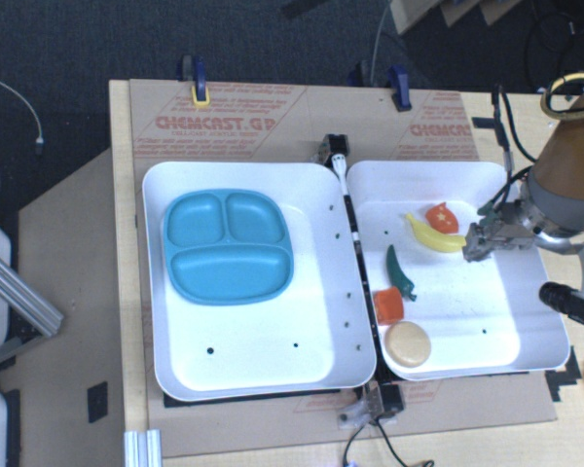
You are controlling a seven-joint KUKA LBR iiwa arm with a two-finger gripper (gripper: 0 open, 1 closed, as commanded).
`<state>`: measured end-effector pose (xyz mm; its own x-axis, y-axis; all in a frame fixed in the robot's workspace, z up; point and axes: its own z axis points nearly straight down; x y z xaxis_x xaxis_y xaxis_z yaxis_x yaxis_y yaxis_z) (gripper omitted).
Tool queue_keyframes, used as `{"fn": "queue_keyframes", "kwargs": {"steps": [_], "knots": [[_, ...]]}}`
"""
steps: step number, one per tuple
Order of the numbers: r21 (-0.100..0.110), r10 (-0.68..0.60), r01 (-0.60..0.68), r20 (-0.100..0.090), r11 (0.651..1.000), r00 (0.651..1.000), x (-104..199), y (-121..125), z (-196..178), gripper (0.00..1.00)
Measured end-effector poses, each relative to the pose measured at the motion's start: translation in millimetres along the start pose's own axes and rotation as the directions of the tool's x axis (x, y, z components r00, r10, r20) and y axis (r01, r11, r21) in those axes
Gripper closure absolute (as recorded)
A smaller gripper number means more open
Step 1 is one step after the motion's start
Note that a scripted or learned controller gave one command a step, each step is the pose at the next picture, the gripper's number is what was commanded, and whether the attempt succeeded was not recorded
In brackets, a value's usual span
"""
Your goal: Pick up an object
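The right bin (487, 305) holds a yellow banana (432, 237), a red tomato-like piece (444, 218), a dark green pepper-like piece (400, 273), an orange block (388, 305) and a tan round bun (407, 344). My gripper (477, 244) hangs low over the right bin, just right of the banana's end and close to it. I see nothing between its fingers from here.
The left bin (263, 358) holds a blue divided plate (229, 246). A black clip rail (353, 251) runs between the bins. A black fixture (567, 302) sticks in at the right edge. Bare floor of the right bin lies below the gripper.
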<state>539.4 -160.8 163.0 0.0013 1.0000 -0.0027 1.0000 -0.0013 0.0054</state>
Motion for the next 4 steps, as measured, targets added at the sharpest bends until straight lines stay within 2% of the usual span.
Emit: {"fn": "queue_keyframes", "kwargs": {"steps": [1,2,4], "knots": [[-0.002,-0.002,0.002,0.000,1.000,1.000,-2.0,4.3,-64.0,1.00],[0.006,-0.001,0.001,-0.002,1.000,1.000,-1.9,4.4,-54.3,1.00],[0.002,-0.006,0.006,-0.003,1.000,1.000,110.6,47.1,-58.5,1.00]]}}
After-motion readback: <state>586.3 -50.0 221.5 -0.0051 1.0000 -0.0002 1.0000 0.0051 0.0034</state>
